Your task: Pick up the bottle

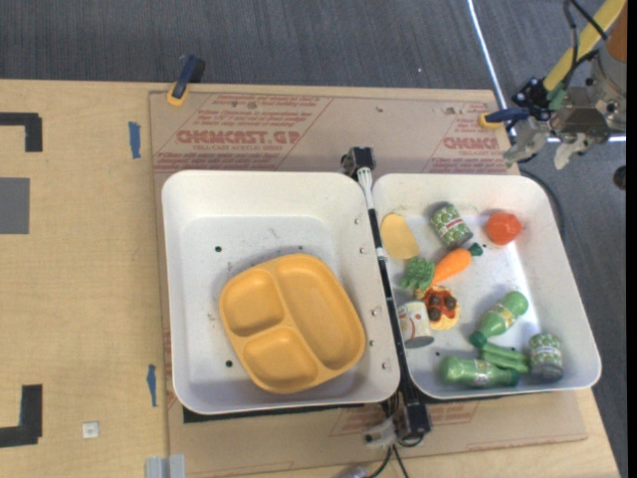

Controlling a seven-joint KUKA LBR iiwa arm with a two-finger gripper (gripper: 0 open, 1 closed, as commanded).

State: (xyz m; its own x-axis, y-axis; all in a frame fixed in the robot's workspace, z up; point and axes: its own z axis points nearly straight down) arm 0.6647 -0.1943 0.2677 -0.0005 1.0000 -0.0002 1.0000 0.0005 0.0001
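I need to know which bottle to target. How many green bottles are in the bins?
2, both in the right bin: one green bottle lying tilted near its right side, another green bottle lying along the front edge. None looks hidden.

So the surface (80, 267) is sitting there as a light wooden bench top, with a tan cardboard sheet (299, 132) lying across it carrying red print. Bits of blue tape (134, 139) are sticking near the sheet's left edge, and black tape marks (25, 132) are showing along the surface's left edge. Dark grey carpet floor (279, 18) is running along the far edge. Light is looking even and soft.
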